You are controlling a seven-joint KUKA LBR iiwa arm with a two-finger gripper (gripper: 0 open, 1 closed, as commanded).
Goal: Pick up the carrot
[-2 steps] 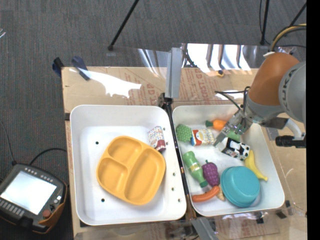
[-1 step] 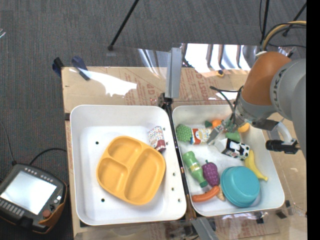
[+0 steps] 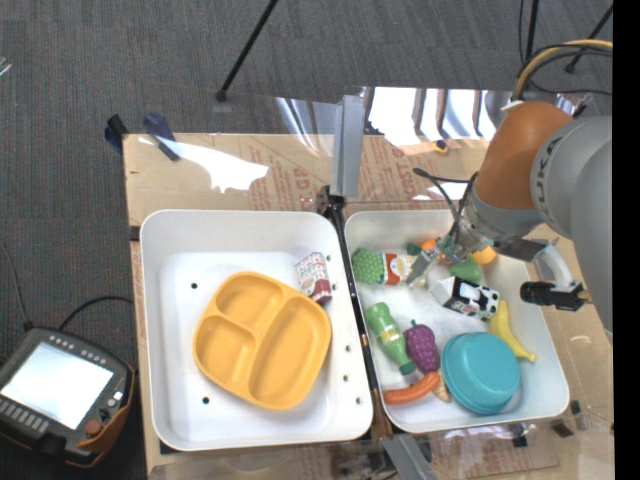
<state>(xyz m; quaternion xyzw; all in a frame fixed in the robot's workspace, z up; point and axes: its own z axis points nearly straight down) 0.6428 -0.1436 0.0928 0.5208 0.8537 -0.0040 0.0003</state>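
The carrot [image 3: 427, 246] appears as a small orange piece with a green tuft at the back of the right bin [image 3: 553, 388]; most of it is hidden by the arm. My gripper [image 3: 436, 258] is low over that spot, right against the orange piece, between a red and green strawberry toy [image 3: 377, 266] and a cow-print milk carton [image 3: 468, 296]. Whether the carrot is held is hidden from this angle.
The right bin also holds a green bottle [image 3: 388, 333], purple grapes [image 3: 423, 345], a long orange-red item [image 3: 410, 391], a teal bowl [image 3: 482, 371], a banana [image 3: 510, 330] and an orange fruit [image 3: 485, 256]. A yellow divided plate [image 3: 262, 340] and a small can [image 3: 314, 274] lie in the left bin [image 3: 160, 268].
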